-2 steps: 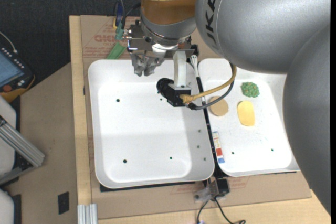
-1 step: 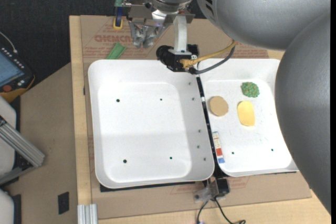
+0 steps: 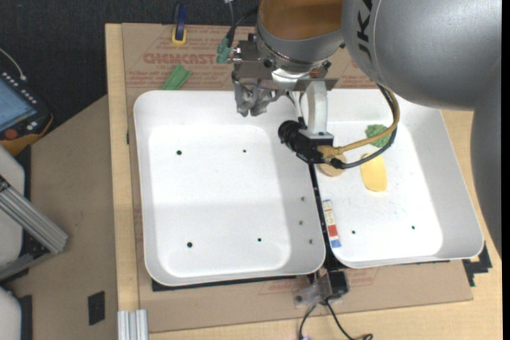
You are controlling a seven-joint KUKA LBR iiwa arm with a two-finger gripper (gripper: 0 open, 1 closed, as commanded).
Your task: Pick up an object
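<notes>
My gripper (image 3: 253, 101) hangs below the orange-banded wrist, over the back rim of the left bin (image 3: 159, 195), near the divider between the two bins. Nothing shows in it. In the right bin (image 3: 430, 219) lies a yellow oblong object (image 3: 375, 175). Behind it sits a small green object (image 3: 374, 131), and a tan piece (image 3: 329, 169) peeks out near the divider, partly covered by a cable. All of these lie to the right of the gripper and nearer the front.
A black connector and yellow cable (image 3: 301, 139) hang from the wrist over the divider. The grey arm covers the right bin's back part. A green piece (image 3: 176, 77) and a blue clip (image 3: 180, 24) lie on the cardboard behind the bins.
</notes>
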